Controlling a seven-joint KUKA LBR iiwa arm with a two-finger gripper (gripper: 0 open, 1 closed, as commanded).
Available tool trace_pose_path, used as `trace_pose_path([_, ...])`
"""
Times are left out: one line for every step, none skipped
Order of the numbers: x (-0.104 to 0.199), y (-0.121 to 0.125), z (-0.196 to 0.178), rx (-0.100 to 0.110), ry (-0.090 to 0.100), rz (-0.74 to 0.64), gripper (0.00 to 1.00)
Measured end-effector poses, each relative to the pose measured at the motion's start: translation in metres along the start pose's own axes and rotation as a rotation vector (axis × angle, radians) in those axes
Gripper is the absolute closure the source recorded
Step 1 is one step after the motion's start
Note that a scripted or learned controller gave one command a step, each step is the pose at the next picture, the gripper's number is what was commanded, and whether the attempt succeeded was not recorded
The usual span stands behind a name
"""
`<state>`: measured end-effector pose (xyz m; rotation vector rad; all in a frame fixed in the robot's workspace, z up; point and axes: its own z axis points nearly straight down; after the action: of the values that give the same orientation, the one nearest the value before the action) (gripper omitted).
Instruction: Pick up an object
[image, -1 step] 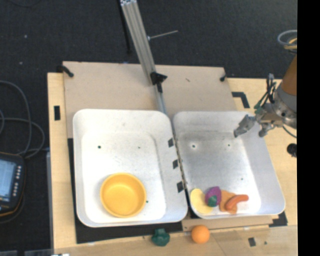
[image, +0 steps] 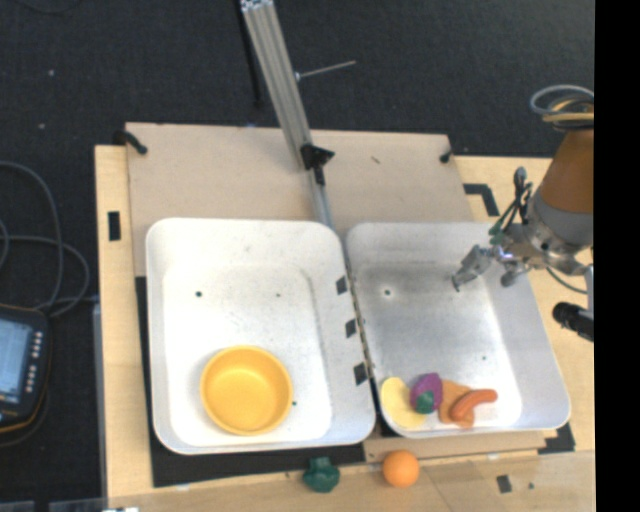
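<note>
Right bin (image: 520, 400), near corner at about 6 o'clock: a tight cluster of small toys. From left to right, a pale yellow banana-like piece (image: 393, 397) against the bin's left wall, a purple piece (image: 428, 384) with a green piece (image: 424, 402) touching its lower edge, then an orange wedge (image: 451, 393) under a red-orange sausage-shaped piece (image: 472, 401) lying roughly level. All 5 touch or overlap; exact kinds hard to tell at this size. Rest of the right bin's floor is bare, speckled grey. Gripper (image: 487, 266) hangs over the right bin's upper right area, at about 1 o'clock from the cluster and well apart from it; 2 dark fingers (image: 467, 270) splay apart, jaws wide, nothing between them. Above the wrist, the orange band (image: 568, 180) at the frame's right side. Left bin (image: 170, 250): 1 yellow bowl (image: 246, 389), upright, in its near part at about 6 o'clock. On the bench (image: 115, 330) in front of the bins, at the seam between them: a small green object (image: 321, 475) and just right of it an orange ball (image: 400, 468), both outside the bins. A slanted metal rail (image: 285, 90) runs from 12 o'clock down to the seam between the bins. At 9 o'clock, off the bench, a dark pendant device (image: 20, 365) with cables.
</note>
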<state>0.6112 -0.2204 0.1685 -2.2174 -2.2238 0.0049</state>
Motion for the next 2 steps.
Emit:
trace_pose_path([-0.003, 0.002, 0.059, -0.003, -0.001, 0.003, 0.00])
trace_pose_path([-0.004, 0.004, 0.047, -0.008, -0.002, 0.003, 1.00])
